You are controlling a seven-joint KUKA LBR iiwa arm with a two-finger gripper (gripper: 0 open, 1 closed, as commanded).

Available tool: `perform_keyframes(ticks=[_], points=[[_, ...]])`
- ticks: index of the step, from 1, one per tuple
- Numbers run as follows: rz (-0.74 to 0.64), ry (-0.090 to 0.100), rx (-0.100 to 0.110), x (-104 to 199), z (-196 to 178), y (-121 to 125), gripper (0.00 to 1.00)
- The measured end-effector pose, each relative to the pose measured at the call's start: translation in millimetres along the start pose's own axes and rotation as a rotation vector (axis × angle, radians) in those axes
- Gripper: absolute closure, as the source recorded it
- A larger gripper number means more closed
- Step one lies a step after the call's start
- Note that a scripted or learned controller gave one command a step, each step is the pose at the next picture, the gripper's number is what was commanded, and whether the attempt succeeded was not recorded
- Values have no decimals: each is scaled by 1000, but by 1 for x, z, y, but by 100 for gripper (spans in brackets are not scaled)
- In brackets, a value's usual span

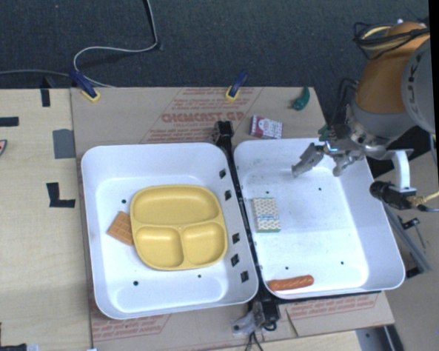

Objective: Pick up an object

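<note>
Over right bin (371,221) rear | gripper (323,161) spread wide, holding nothing | risk: small box (266,214) far off; descent here likely grabs nothing

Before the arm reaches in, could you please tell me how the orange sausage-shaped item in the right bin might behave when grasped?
The slim orange sausage-shaped item looks rounded, so it may roll if nudged sideways. It lies close to the right white bin's near wall, probably hampering access. It seems small, so likely light.
</note>
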State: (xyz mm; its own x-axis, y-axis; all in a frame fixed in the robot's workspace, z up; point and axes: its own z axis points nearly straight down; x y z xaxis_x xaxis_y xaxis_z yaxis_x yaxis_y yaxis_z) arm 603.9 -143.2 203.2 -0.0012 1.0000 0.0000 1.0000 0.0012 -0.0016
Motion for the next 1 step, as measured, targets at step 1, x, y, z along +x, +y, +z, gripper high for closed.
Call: perform_keyframes(ticks=[1], points=[[0, -1, -10, 23, 114, -4, 0]])
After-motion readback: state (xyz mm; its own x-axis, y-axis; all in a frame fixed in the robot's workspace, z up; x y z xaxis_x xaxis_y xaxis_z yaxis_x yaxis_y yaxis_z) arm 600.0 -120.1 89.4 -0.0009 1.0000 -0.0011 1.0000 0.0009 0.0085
